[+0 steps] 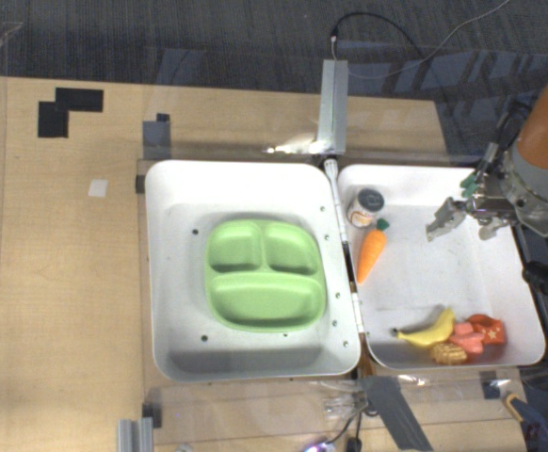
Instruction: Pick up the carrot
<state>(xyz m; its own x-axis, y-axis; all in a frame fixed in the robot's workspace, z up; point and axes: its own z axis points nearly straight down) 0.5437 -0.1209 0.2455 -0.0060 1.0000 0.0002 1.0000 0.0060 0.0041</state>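
No text, label, brand, number or sign can be read anywhere in the camera view. The black block shapes (70,109) on the table (57,281) carry no lettering, and the small round can (369,201) in the right bin (462,281) is too small and blurred to show any printing.
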